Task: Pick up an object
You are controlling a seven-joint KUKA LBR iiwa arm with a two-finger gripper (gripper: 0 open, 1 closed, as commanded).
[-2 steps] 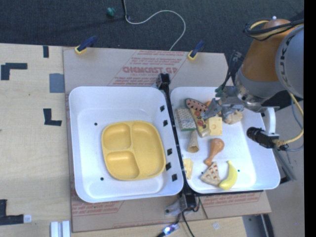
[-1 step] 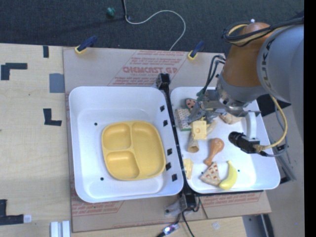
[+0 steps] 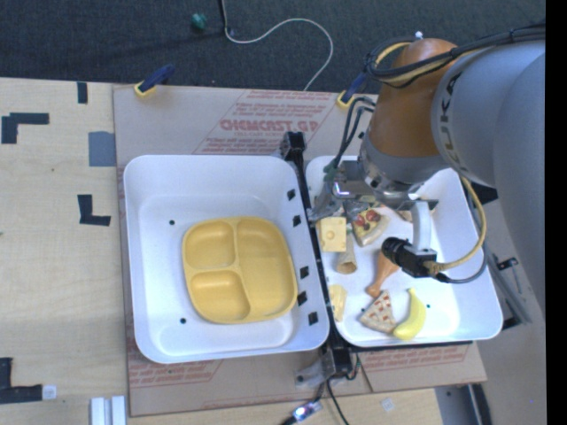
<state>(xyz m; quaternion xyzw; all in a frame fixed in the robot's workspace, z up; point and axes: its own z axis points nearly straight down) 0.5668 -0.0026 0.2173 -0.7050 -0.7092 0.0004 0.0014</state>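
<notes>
Nearest the camera, along the near edge of the right bin (image 3: 478,326), lie a banana (image 3: 410,315) and a pizza slice (image 3: 378,312), almost touching. Just beyond them sits an ice-cream cone (image 3: 383,277), then a cheese block (image 3: 333,235) with a small tan cylinder (image 3: 345,263) just below it, and a second pizza-like piece (image 3: 367,224) close under the arm (image 3: 416,104). One more pale piece (image 3: 337,301) rests against the bin's left wall. The left bin (image 3: 146,237) holds a yellow divided plate (image 3: 237,268).

The end effector (image 3: 350,197) hangs low over the far left part of the right bin, just above the cheese block and the second pizza-like piece. Its body hides the tips, so I cannot tell whether it is apart or together, and nothing can be seen clamped in it.

Any of the toy foods would serve. The step in hand looks like the descent onto one of them, probably the cheese block or its neighbour. To do it well, centre over a single piece, since the two lie close together and a straddling descent could push both aside. The cheese block also lies near the bin wall, so the approach should be straight down, with the closing direction along the wall. Lift only after a firm close.
</notes>
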